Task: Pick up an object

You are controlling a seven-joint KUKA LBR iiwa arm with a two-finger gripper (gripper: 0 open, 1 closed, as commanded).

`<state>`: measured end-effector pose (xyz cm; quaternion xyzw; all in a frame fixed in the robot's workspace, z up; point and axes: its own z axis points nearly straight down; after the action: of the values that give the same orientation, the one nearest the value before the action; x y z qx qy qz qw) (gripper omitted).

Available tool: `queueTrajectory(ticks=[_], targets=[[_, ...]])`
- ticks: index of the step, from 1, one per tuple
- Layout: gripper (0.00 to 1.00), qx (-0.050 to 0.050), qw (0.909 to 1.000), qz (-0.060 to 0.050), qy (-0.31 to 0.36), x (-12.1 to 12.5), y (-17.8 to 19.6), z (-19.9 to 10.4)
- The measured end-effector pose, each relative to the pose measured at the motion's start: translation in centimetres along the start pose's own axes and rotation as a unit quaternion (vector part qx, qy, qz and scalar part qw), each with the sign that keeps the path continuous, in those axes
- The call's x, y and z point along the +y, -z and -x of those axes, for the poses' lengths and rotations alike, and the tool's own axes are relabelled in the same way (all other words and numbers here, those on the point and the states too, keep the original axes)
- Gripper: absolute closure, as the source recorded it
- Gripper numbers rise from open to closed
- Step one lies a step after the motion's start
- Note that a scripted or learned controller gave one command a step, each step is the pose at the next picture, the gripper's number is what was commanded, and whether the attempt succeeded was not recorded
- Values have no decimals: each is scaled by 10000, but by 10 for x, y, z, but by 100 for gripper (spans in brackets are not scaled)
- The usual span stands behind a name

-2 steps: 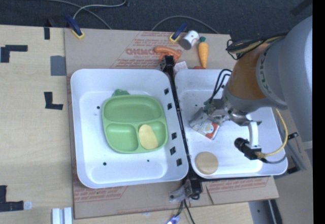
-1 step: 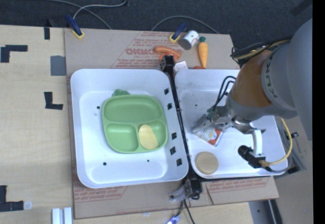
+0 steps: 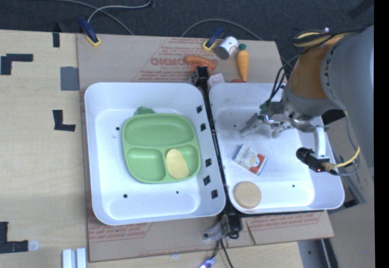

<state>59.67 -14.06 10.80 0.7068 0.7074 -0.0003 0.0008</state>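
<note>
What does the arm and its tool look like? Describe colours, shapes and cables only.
The arm is bulky, rounded and grey, with an orange band above the wrist. Thin yellow and dark cables loop along it. The tool is small, metallic grey, ending in slim fingers.

The bench (image 3: 36, 139) carries a cardboard sheet (image 3: 164, 60); two white bins (image 3: 100, 157) sit side by side on it; a toy carrot (image 3: 243, 63) lies near the back edge.
</note>
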Motion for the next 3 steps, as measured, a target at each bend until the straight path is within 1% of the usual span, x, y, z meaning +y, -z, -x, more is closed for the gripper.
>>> queueTrajectory(ticks=[1,2,3], targets=[[0,1,10000,12,0,-59,-21,-19],[0,-2,10000,1,-7,-51,46,20],[0,14,10000,20,2,-52,-19,-17]])
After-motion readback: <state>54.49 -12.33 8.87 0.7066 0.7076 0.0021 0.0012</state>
